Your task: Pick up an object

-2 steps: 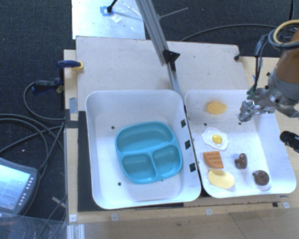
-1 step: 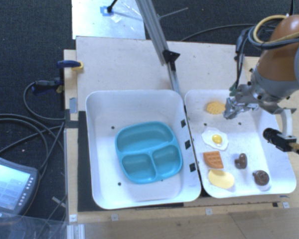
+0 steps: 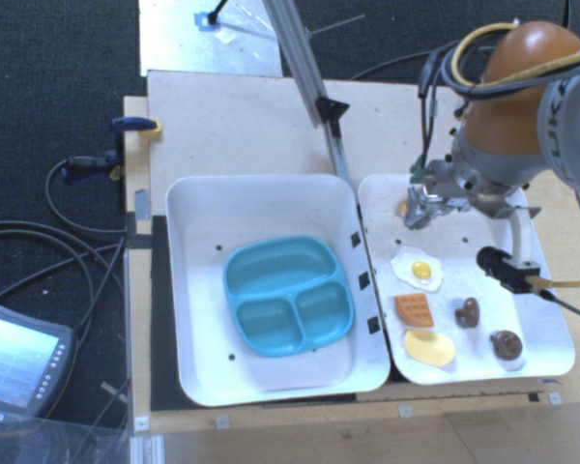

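Camera view from above has my gripper (image 3: 418,208) hanging over the far end of the right bin (image 3: 561,351), under the bulk of the grey arm (image 3: 522,114) with its orange band. From this slant I cannot tell how the tool is set, and I see nothing caught in it — so I judge the pick as not yet made. Every candidate lies loose on the bin floor, all on the near side of the tool. Closest is the fried egg (image 3: 418,272), just below the gripper toward the bench's front edge, apart from it and not touching. Further on from the tool along the same line sits the orange waffle piece (image 3: 414,310), and beyond that the pale yellow piece (image 3: 430,348), the two almost touching. Off to the arm's side of that row are a small brown piece (image 3: 467,312) and, nearer the bin's front corner, a brown swirl-shaped piece (image 3: 507,345). A black cylindrical fitting (image 3: 503,269) on a yellow cable lies between the tool and those brown pieces. Across from the gripper, in the left bin (image 3: 188,259), rests a teal divided plate (image 3: 290,295), well away from the tool. By my reckoning the whole grasp remains: line up over one item, descend, close, lift. The egg looks the shortest reach, though it lies flat and may be awkward to pinch.
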### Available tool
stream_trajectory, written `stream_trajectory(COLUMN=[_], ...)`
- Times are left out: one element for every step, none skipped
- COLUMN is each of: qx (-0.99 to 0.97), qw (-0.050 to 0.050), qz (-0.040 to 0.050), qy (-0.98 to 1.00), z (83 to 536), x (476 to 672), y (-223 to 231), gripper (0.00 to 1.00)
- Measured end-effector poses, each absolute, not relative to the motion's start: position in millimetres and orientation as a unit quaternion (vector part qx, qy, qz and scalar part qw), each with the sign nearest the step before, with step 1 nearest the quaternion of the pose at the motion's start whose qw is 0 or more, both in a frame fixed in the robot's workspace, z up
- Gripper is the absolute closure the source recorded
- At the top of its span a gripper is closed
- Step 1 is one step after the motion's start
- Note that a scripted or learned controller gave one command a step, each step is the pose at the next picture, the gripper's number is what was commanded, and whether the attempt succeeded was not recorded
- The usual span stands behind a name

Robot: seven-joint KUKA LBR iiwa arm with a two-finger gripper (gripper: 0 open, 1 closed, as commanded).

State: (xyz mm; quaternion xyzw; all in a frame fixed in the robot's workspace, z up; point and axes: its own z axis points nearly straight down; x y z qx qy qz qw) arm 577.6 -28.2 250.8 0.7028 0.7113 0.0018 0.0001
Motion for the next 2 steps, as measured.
stream_trajectory(qx=[0.703, 0.703], qw=[-0.001, -0.001], qz=[0.0008, 0.0017], qy=[0.711, 0.711], z=[239.8, 248.3], x=[580.8, 574.3], y=[24.5, 78.6], gripper=[1.00, 1.00])
